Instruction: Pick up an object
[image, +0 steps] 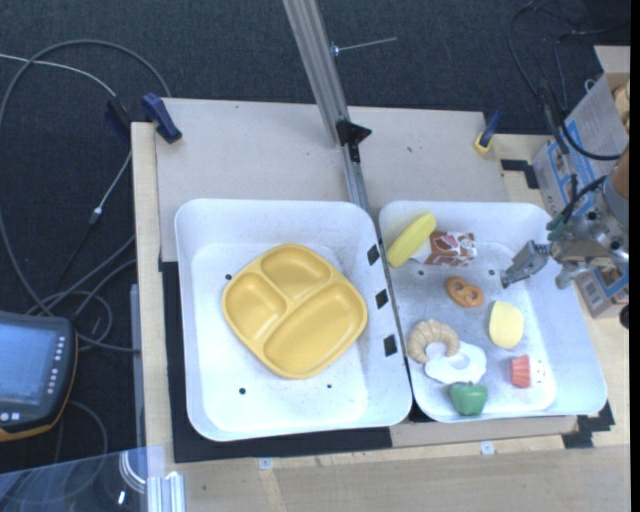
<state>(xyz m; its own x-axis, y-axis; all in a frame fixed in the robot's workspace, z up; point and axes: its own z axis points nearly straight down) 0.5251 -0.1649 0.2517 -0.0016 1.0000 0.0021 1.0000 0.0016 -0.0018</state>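
The right bin (575, 340) holds several toy foods: a yellow corn cob (411, 240), a brown and white packet (452, 247), a small pretzel (464, 292), a yellow lemon (506, 325), a croissant (432, 340), a fried egg (452, 366), a green pepper (468, 398) and a red piece (521, 371). My gripper (543, 270) hangs over the bin's upper right part, open, with nothing between its fingers. It is up and to the right of the lemon and right of the pretzel.
A yellow divided plate (294, 309) lies in the left bin (200, 300). A metal pole (325, 70) rises behind the bins' shared wall. Boxes and cables crowd the bench's right edge (590, 130).
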